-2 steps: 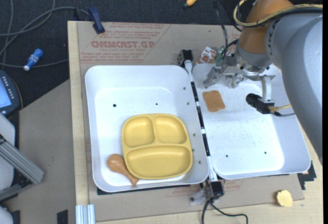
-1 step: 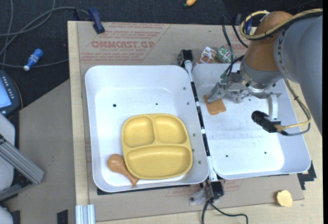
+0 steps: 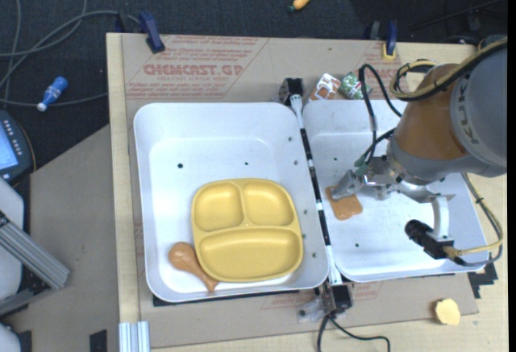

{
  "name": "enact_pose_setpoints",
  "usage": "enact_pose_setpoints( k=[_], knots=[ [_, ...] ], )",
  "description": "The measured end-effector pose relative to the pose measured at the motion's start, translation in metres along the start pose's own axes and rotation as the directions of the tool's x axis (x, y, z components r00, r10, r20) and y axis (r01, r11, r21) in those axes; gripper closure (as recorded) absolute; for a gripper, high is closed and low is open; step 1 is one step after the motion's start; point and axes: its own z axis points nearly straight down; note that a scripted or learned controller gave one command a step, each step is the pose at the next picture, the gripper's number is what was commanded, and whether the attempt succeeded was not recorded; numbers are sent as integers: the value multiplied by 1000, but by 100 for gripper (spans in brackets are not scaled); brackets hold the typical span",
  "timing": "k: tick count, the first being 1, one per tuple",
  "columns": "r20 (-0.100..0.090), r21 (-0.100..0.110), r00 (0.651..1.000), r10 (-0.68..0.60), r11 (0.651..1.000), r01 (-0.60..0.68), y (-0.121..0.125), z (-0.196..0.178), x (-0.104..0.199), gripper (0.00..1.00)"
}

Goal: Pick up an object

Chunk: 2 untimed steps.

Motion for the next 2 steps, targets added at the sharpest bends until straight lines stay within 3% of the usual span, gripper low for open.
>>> enact_pose_setpoints(
  k=[1, 2],
  knots=[
    [11, -18, 1000, 0, 1000, 0, 89, -62, -93, 0],
    [-3, 1, 1000, -5, 1000, 5, -22, -101, -22, 0]
  ],
)
